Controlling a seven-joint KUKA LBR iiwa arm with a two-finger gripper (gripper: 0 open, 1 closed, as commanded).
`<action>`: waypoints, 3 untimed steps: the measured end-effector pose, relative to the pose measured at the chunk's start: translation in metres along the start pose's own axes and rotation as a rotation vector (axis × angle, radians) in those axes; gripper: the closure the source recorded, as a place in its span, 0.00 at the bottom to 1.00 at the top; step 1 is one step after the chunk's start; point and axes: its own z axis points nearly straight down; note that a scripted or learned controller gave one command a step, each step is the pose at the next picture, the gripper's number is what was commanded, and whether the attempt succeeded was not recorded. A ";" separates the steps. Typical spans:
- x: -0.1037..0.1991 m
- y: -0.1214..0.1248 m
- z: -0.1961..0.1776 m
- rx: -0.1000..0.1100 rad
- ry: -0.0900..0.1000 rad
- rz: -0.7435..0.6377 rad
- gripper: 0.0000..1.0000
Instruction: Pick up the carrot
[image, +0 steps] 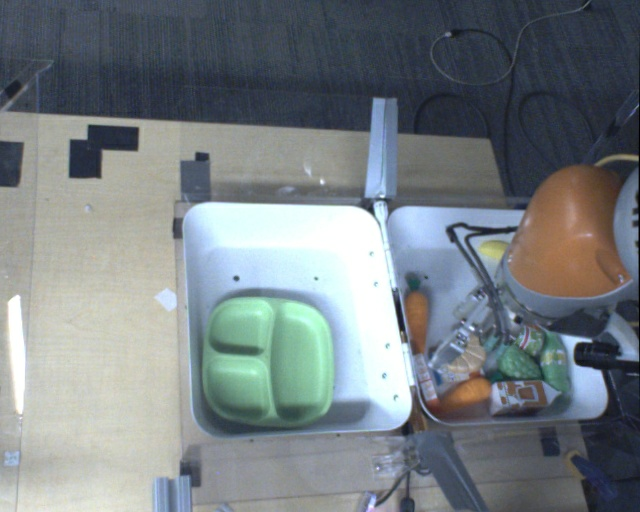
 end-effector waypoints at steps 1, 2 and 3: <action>-0.026 -0.020 0.080 0.000 0.000 -0.406 0.00; -0.028 -0.017 0.069 -0.005 -0.008 -0.403 1.00; -0.040 -0.052 0.059 -0.001 -0.005 -0.583 1.00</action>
